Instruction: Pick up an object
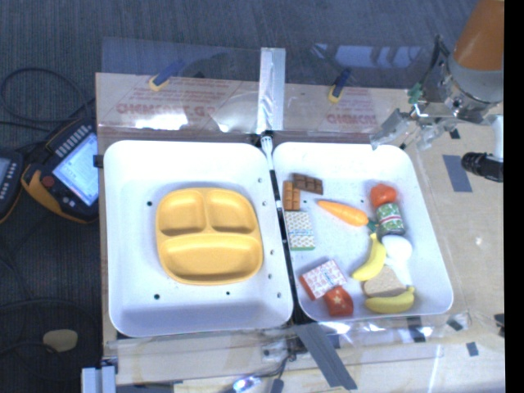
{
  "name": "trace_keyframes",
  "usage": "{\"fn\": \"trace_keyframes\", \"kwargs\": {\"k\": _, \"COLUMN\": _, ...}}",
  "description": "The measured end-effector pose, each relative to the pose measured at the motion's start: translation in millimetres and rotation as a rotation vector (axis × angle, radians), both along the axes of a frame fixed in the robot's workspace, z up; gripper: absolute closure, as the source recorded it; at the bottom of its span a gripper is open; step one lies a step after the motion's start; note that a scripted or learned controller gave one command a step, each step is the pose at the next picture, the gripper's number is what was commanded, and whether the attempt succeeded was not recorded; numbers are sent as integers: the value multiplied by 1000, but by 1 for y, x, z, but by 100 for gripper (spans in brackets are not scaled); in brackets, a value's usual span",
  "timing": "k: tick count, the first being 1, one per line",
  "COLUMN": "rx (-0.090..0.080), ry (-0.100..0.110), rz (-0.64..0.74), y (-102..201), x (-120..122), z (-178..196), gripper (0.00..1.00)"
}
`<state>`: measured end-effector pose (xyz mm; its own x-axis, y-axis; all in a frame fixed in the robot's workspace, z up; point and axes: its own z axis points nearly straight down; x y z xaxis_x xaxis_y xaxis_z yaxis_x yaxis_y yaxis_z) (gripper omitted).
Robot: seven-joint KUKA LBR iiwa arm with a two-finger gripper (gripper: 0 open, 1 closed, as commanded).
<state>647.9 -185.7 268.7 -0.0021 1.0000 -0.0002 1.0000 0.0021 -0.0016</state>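
We record a dark grey carpeted floor (205,11) around a pale wooden bench (471,219). At left, black cables (33,84) and an orange-edged handheld screen unit (70,170) lie on the floor.

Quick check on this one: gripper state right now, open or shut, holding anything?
Gripper: above the right bin's far right corner; open or shut cannot be told, and nothing is seen held.

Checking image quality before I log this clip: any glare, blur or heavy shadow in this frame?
Camera view: glare streaks on the clear sheet behind the bins; the gripper looks slightly blurred; the yellow tray and the toy foods, such as the carrot, are evenly lit and sharp, with only soft shadows.
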Motion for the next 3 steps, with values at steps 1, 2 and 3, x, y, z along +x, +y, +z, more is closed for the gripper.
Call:
{"fn": "trace_keyframes", "kwargs": {"k": 1, "rx": -2, "ry": -1, "rz": -51, "y": -7, "x": 20, "z": -170, "gripper": 0}}
{"fn": "trace_keyframes", "kwargs": {"k": 2, "rx": -3, "ry": -8, "rz": -64, "y": 43, "x": -41, "z": -180, "gripper": 0}}
{"fn": "trace_keyframes", "kwargs": {"k": 3, "rx": -3, "ry": -13, "rz": -173, "y": 72, "x": -98, "z": -179, "gripper": 0}}
